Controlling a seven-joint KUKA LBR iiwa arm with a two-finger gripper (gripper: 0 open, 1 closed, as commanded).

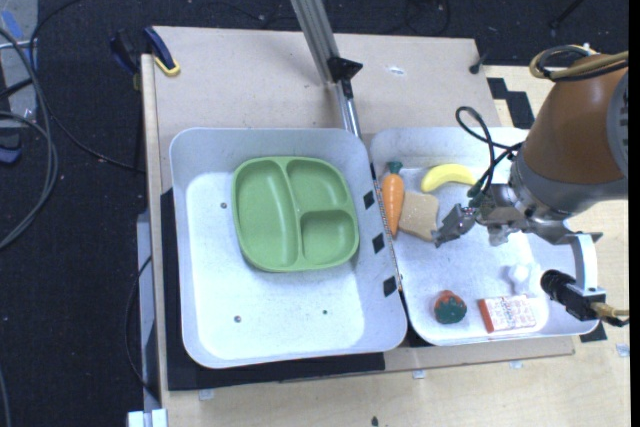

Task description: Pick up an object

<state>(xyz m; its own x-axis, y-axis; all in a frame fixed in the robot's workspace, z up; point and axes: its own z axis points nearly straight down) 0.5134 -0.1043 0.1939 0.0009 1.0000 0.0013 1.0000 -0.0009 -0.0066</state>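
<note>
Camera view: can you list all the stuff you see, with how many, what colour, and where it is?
Bins: two, white, side by side on the bench.
Plate: one, green, three sections, in the left bin.
Carrot: one, orange with a green top, at the right bin's left edge.
Banana: one, yellow, near the far side of the right bin.
Block: one, tan, next to the carrot.
Toy fruit: one, red and green, near the front of the right bin.
Box: one, red and white, at the front of the right bin.
Clamp: one, blue and yellow, on the bench's far left corner.
Arm: one, grey and orange, reaching from the right.
Pincer: one, dark, over the right bin beside the block.
</note>
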